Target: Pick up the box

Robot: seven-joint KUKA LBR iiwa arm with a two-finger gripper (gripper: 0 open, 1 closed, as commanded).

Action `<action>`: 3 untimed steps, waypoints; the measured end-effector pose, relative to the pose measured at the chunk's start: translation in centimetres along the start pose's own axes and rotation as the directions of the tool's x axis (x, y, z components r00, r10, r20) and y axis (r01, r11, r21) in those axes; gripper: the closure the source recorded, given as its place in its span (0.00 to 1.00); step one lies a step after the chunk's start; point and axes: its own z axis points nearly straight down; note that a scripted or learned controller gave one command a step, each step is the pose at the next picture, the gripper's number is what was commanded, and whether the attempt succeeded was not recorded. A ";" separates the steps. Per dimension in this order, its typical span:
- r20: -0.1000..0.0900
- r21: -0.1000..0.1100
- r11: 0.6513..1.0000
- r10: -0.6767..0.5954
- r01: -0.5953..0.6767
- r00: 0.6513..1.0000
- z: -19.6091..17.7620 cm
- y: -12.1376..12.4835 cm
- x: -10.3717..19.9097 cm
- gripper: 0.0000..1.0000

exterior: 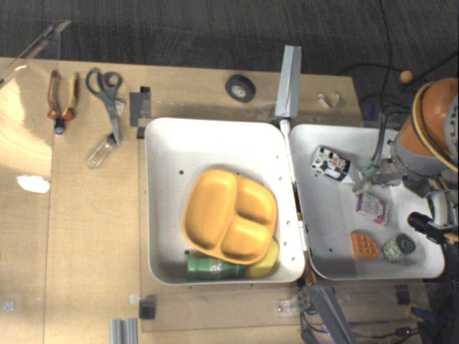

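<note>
Two white bins sit side by side on my wooden surface.

Left bin: a yellow divided tray lying upside down and tilted; a green can on its side, partly under the tray's near edge; a yellow-green fruit just beside the can, also half hidden by the tray.

Right bin: a small white box with dark print, lying flat near the far left corner, apart from the rest; a pinkish flat packet mid-bin; an orange waffle-textured piece; a small round green-and-grey item just beside it.

My arm comes in at the right edge over the right bin. My gripper hangs near the packet, between it and the box; whether it is apart or together I cannot tell.

Step in hand, as I judge it: reach for the box. It lies well clear of its neighbours, so I should move toward the far left corner, centre over it, align across its shorter side and descend straight. Risk: the bin wall is near, and a flat box may slide.

Surface beyond the bins: red-handled pliers, scissors, a tape roll, a grey metal bar. Dark carpet lies behind; cables trail at the right.
</note>
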 end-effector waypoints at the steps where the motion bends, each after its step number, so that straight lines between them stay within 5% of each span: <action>1: 0.000 0.000 1.000 0.000 0.000 1.000 0.0 0.0 0.0 0.00; 2: -0.004 0.008 1.000 -0.030 0.030 1.000 1.2 -3.8 -1.4 0.00; 3: 0.001 -0.001 0.999 -0.033 0.033 0.999 0.0 -3.4 -1.5 1.00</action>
